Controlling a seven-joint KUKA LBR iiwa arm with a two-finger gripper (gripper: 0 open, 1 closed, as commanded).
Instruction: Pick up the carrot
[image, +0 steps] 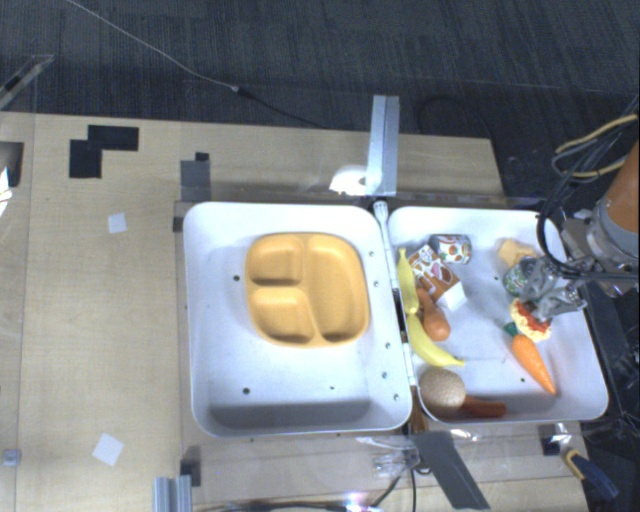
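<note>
**Carrot not lifted yet – gripper poised at its top end**

Nearest the camera: front of the right bin (590, 400), with a brown potato-like ball (441, 388) and a small red sausage (483, 407) against the front wall. Carrot (533, 362) lies flat on the right bin floor, front-right area, orange tip pointing to the front-right corner, top end pointing up toward the gripper (541, 297). The gripper hangs just above and behind the carrot's top, over a small red/green/yellow bit (523, 322) touching the carrot top. Fingers: cannot tell whether spread or clenched, too cluttered and dark. Nothing visibly between them.

Other contents: banana (425, 335) along the left wall, hot-dog piece (434, 322) beside it, patterned packets (443, 262) near the back, yellow cheese-like wedge (514, 251). Left bin (215, 300) holds a yellow divided tray (305, 288). Both bins sit on the counter (90, 330).

Progress, judged: approach roughly done; grasp and lift remain. The gripper probably needs shifting toward the carrot's middle.
</note>
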